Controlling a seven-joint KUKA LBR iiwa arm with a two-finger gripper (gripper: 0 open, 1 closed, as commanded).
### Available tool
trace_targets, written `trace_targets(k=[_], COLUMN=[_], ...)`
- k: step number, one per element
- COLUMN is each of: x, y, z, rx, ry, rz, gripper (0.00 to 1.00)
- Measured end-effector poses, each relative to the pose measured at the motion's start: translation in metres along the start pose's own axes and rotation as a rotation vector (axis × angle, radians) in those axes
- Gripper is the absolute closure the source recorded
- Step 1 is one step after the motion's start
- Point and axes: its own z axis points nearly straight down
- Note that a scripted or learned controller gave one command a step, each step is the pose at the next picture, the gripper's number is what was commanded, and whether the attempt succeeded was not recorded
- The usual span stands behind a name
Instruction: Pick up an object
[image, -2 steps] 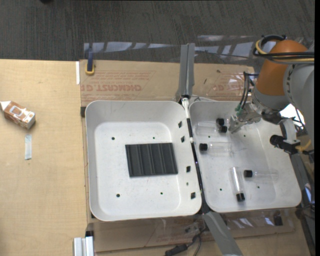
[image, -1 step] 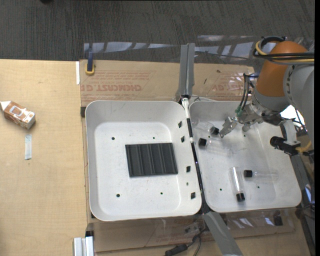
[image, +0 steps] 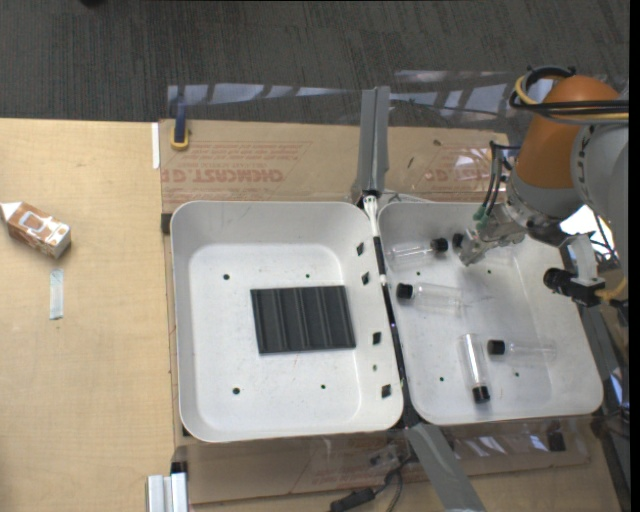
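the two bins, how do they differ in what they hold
The left bin holds one flat, dark ribbed slab near its middle; the right bin holds several clear tubes with black caps, such as one lying near its front. The gripper is over the right bin, not the left. Both bins are shallow and white.

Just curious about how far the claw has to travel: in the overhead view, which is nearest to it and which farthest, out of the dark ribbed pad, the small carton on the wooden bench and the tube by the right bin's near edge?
From the gripper:
1. Tube, right bin, near edge.
2. Dark ribbed pad, middle of the left bin.
3. Small carton, far left on the wooden bench.
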Motion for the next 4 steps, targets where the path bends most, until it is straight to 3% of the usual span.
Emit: trace_targets(k=[1,2,3,4], x=[0.001,0.013,0.013,0.014], y=[-0.001,0.007,0.009,0.007], z=[0.001,0.017,0.007,0.009], rx=[0.007,-0.013,-0.022,-0.013], ry=[0.004,0.003,-0.003,0.003], rz=[0.000,-0.030,-0.031,-0.030], gripper=[0.00,0.00,1.00,0.00])
